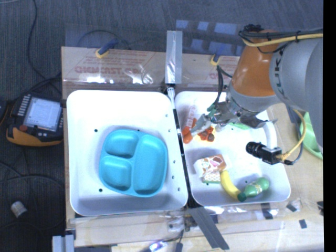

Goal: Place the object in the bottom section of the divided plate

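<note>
The gripper [206, 126] hangs low in the right bin [278, 190], near its upper left corner. Small orange and red objects [202, 133] lie just at its tip, toward seven o'clock; whether any sits between the jaws, or if they are open or closed, cannot be told. The blue divided plate [134, 161] waits in the left bin [84, 114], toward eight o'clock from the gripper.
</note>
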Robot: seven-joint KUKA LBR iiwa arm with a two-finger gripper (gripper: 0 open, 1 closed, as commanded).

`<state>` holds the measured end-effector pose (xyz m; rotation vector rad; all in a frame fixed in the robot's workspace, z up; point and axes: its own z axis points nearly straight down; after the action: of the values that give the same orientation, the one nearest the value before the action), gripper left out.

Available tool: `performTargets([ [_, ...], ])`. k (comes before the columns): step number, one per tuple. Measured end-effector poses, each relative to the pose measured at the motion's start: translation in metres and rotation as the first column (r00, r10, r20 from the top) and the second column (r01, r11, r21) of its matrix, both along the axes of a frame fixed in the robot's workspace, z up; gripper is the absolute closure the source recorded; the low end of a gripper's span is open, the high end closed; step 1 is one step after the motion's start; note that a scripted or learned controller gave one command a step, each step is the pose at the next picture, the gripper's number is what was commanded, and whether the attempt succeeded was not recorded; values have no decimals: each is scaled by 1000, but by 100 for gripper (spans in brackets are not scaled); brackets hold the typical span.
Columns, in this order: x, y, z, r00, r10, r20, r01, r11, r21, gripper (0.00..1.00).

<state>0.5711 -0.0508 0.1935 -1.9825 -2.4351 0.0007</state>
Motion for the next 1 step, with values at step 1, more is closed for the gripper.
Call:
performTargets([
  [1, -5, 100, -11, 994, -110, -2, 110, 994, -1, 100],
])
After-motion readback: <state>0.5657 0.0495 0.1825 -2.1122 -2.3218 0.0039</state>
